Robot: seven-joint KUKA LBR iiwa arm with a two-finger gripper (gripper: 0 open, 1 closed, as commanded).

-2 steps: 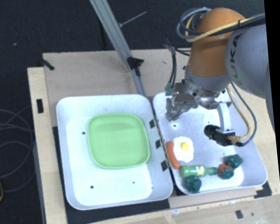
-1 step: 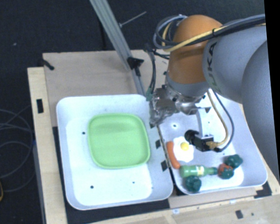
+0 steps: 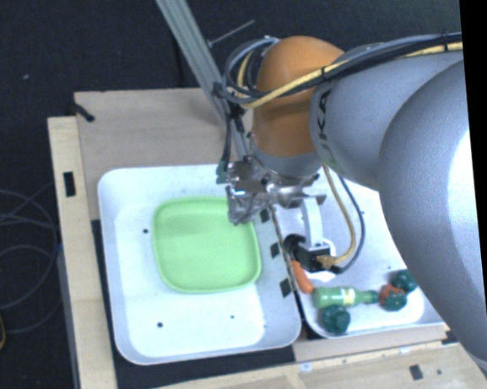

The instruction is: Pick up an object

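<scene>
**Gripper sitting at the green plate's right edge, grip unclear**

You are looking at the gripper [image 3: 242, 200] hanging over the left bin [image 3: 129, 242], right at the upper right edge of the green plate [image 3: 205, 243]; I cannot tell how the tool is set, since the wrist is covering it from above.

The plate is lying flat in the middle of the left bin, and it is looking like light, stiff plastic with a smooth and probably slippery face; you are best taking it by the raised rim, since the flat middle is offering nothing to pinch; a rim hold near one corner is likely to let it tilt or slide out.

The right bin [image 3: 369, 327] is holding smaller pieces: a green bottle [image 3: 341, 295] lying on its side, a dark green lump [image 3: 336, 318] just below it, a teal and orange toy [image 3: 394, 293] to its right, and an orange stick [image 3: 302, 277] leaning near the divider; these are looking small and light, and easier to pinch across the middle.

The grey arm [image 3: 418, 157] is covering most of the right bin; whatever is lying under it is hidden from you; whether the tool is touching the plate's rim or hovering just above it is also hard to make out.
</scene>
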